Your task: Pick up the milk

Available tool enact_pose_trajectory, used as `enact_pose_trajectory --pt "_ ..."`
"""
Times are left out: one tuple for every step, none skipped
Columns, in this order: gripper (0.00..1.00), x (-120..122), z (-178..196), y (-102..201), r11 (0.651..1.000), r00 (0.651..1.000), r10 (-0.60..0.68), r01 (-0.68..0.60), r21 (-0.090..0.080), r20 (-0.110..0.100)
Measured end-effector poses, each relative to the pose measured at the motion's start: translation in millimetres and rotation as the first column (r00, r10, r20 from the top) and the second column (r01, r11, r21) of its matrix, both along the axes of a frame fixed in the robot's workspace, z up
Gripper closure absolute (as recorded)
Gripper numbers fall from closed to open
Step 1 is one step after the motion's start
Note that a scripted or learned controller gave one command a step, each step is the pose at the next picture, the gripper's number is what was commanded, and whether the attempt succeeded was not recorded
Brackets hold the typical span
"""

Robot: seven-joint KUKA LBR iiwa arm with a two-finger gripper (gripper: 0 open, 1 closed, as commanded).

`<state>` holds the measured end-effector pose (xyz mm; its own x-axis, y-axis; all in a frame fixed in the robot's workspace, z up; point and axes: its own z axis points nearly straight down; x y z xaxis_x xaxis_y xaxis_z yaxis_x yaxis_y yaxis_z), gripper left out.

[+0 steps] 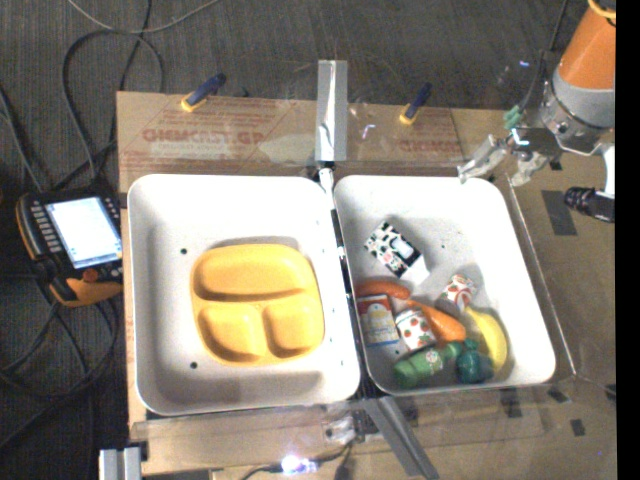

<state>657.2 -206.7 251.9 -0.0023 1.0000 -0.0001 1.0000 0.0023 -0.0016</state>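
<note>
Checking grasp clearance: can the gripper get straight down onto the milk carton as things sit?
Probably yes. The black-and-white milk carton lies by itself in the right bin, apart from the food pile nearer the front. The gripper hovers outside the bin's far right corner.

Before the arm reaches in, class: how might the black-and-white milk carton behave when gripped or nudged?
The milk carton looks boxy with flat faces, so it would likely slide rather than roll. It lies apart from the other toys on the right bin floor, probably light and easily shoved.

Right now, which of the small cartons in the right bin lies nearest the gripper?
The black-and-white patterned carton, alone toward the bin's back. The red-and-white cartons sit lower among the carrot and banana, farther from the gripper.
</note>
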Motion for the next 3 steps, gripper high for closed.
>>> enact_pose_trajectory --pt "0.00 10.8 -136.9 44.8 0.990 0.990 0.143 -0.143 -0.001 -0.001" --pt "0.00 -10.9 -148.7 61.8 0.990 0.990 0.141 -0.141 0.000 0.002" --pt "0.00 -46.7 -162.4 107.0 0.989 0.989 0.145 -0.145 -0.007 0.010"
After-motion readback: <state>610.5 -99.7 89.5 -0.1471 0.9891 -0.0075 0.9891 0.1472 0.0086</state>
